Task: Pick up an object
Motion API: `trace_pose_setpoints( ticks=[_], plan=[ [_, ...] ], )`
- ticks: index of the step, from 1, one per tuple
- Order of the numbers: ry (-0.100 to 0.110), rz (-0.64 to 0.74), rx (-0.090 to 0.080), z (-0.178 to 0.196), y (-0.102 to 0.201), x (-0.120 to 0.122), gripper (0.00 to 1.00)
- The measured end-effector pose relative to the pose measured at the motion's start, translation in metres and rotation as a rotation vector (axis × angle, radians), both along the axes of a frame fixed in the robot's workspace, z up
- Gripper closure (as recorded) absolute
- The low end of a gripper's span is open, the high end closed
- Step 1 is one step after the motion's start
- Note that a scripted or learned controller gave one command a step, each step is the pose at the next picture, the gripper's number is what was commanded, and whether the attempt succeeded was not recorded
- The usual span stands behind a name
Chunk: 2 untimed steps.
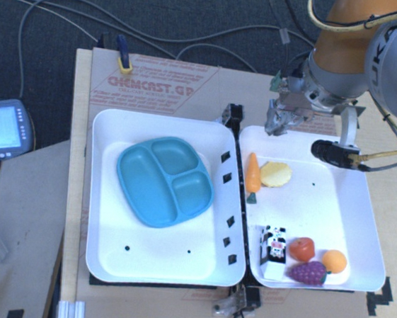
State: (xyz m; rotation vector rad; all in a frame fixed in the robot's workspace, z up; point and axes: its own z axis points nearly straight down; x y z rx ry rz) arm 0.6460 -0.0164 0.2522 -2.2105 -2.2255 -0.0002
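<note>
Right bin [364, 202], gripper [279, 123] hanging above its far-left corner; finger state I cannot tell. Carrot [252, 172] lies against the dividing wall, just beside the yellow piece [275, 174]. I judge a descent here risks striking that wall or nudging both.

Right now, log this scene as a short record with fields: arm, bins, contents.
gripper: above the far left corner of the right bin, nothing seen between its fingers
left bin: holds a blue divided plate
right bin: holds the toy foods
far items: carrot along the left wall, yellow piece beside it
near items: cow toy, red fruit, orange, purple grapes
</note>
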Motion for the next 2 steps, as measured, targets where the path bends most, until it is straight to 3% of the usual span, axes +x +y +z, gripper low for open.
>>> trace_pose_setpoints(
  ticks=[1,2],
  plan=[
    [0.0,-0.002,-0.002,-0.001,0.052,-0.014,1.0],
    [0.003,-0.001,-0.002,-0.03,0.103,-0.025,1.0]
  ],
)
